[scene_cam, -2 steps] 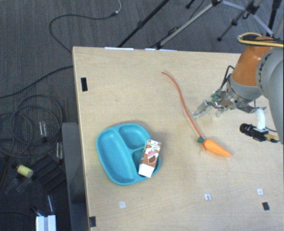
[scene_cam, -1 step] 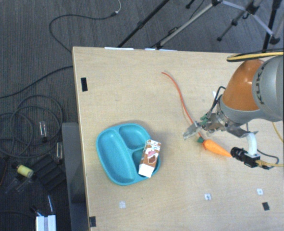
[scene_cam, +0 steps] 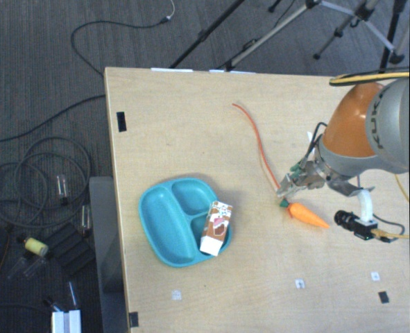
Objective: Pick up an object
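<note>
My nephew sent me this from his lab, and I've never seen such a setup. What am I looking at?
This is a single picture from a camera fixed above the table, looking down at a slant. The grey and orange bulk at the right is a robot arm, moved by a program. Its job here is to pick up an object. At its tip is the pincer, low over the pale wooden tabletop and right beside the green end of a carrot. The carrot seems to lie on the table, and I can't tell whether the pincer has a grip on it. A thin orange cord lies just beyond. Further left sits a blue divided plate, with a small carton resting across its right rim.
</note>
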Motion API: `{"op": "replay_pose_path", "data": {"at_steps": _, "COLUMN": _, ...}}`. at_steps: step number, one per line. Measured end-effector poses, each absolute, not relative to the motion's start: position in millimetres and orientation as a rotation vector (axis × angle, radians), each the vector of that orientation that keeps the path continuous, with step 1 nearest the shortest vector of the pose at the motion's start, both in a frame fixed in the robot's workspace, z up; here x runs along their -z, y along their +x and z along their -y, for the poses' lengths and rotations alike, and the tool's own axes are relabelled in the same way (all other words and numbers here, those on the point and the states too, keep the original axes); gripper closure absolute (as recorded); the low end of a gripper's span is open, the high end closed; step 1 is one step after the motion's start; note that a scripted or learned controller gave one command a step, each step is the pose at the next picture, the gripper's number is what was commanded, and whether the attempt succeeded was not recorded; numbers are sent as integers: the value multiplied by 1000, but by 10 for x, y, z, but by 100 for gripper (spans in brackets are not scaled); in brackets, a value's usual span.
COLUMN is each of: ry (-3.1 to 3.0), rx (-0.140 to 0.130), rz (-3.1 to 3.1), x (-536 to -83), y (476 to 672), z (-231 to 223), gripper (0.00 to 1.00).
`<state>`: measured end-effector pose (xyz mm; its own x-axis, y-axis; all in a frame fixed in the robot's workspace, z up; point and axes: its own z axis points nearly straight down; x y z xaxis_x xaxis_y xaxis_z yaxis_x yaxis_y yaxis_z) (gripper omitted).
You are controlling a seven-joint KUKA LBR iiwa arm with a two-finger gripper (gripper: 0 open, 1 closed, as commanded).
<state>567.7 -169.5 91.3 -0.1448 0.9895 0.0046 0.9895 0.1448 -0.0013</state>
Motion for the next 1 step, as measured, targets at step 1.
{"op": "replay_pose_path", "data": {"at_steps": 1, "ry": -2221, "rx": -2, "rz": 2221, "x": -1221, "y": 5977, "z": 1873, "gripper": 100}}
